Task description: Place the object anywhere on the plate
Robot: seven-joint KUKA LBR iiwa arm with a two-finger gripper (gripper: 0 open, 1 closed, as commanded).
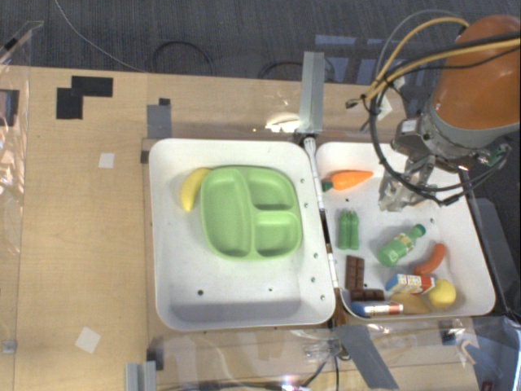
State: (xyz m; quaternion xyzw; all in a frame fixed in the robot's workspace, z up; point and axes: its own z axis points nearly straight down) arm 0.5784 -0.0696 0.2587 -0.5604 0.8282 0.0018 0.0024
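Plate [248, 212], green and three-compartmented, sits in the left bin [171, 300]; a banana [192, 187] lies touching its left rim. Candidate objects lie in the right bin [480, 296]: carrot [350, 180] far left, green block [348, 230], green bottle [400, 247], chocolate bar [353, 272], lemon [442, 293]. The gripper [399, 194] hovers over the right bin's far side, near the carrot, nothing visibly held. Pincer state: you cannot tell. For a clean pick, centre over one isolated item, probably the carrot, away from the bin wall.
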